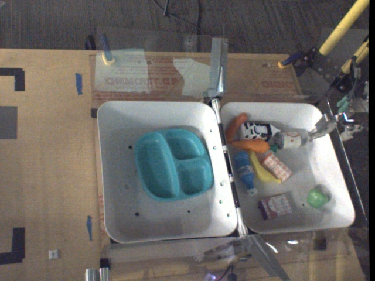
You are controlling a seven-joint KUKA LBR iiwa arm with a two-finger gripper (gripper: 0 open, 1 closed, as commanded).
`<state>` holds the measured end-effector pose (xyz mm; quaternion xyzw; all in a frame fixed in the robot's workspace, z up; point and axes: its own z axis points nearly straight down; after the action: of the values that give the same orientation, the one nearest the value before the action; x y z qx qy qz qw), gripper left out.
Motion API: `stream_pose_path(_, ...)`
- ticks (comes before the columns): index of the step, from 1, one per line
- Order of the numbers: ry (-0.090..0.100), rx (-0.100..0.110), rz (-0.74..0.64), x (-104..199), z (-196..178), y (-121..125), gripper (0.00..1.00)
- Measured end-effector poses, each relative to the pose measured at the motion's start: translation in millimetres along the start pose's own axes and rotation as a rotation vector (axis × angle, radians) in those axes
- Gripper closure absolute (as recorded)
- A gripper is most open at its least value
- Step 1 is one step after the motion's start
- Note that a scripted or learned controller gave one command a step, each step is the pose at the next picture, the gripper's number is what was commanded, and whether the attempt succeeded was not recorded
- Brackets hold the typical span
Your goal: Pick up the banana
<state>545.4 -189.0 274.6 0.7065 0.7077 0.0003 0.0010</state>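
Maroon box (276, 205) lies below the diagonal banana (263, 172); pincer (328, 124) state unclear.

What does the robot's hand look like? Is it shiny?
Yes, a bit shiny. The hand is small, thin and made of pale silvery-grey metal. The arm behind it is a darker grey lump with thin black cables running along it. It is too blurry to make out any markings.

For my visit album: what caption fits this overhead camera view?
Gripper poised over the right bin of toy groceries, the banana still lying there; a teal divided plate sits in the left bin.
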Motion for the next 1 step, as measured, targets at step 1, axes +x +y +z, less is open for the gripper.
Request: stream_pose_path(1, 0.001, 0.001, -0.22, 31.8, 86.9, -61.1, 0.0)
